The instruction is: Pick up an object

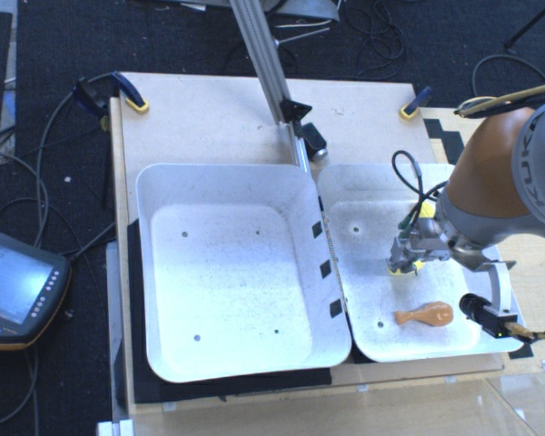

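Observation:
An orange pear-shaped object (426, 315) lies on the floor of the right bin (363, 225), near its front edge. My gripper (401, 266) hangs over the same bin, a little behind and to the left of the orange object, and apart from it. The fingers point down toward the bin floor and their state is too small to make out. Nothing shows between them. The grey and orange arm comes in from the right above the bin's right side.
The left bin (227, 271) sits beside the right one, sharing a raised divider (325, 243). A slanted metal post (268, 62) rises behind the bins. Yellow clamps (138, 105) hold the board corners. A teach pendant (14, 289) lies far left.

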